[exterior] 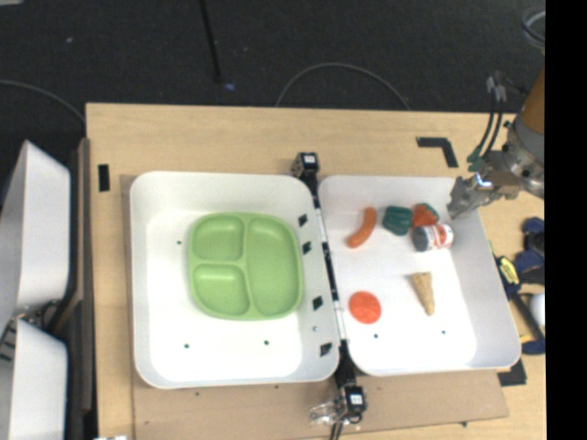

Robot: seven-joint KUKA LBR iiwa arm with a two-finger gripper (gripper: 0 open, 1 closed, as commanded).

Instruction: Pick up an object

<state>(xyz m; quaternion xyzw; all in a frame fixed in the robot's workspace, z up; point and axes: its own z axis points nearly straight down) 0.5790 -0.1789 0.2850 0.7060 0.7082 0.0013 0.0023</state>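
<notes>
Two white bins are seen side by side on the tabletop (229, 136). One green divided plate (246, 266) lies in the left bin (156, 337). Six small things lie in the right bin (477, 328): an orange sausage (362, 228) slanting from lower left to upper right, a teal block (397, 218), an orange-red piece (425, 214), a small can (432, 237), an ice-cream cone (423, 291) pointing toward the bottom of the frame, and a red disc (365, 307). The hand (466, 195) is seen at the bin's upper right edge, beside the can; its state cannot be told.

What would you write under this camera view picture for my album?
Robot claw hovers at the right bin's edge near toy foods, while a green divided plate sits in the left bin.
</notes>
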